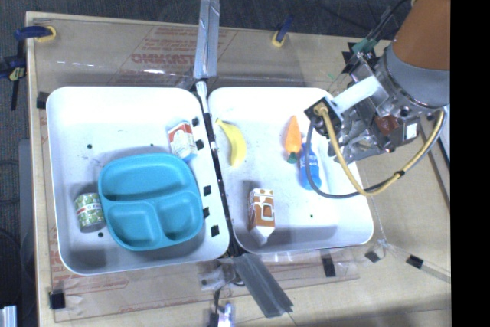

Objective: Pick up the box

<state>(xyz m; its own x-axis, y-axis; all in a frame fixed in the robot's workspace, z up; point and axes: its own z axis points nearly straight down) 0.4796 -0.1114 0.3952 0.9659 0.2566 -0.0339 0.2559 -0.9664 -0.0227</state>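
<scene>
Two white bins [57, 188], two small cartons [261, 212], one blue tray [149, 199], one can [89, 211], one banana [232, 142], one carrot [292, 135], one blue bottle [310, 168]

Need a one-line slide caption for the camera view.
Arm's tool hovers over the right bin near a carrot and blue bottle; the box stands apart at the bin's front.

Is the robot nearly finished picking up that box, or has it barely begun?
Barely begun, it seems. Done: nothing yet; the box, a small orange and white carton, stands on the floor of the right bin, untouched. In hand: the gripper is over the bin's right side, near the carrot and a blue item, apart from the box. Left: reaching the box, gripping it, lifting it.
</scene>
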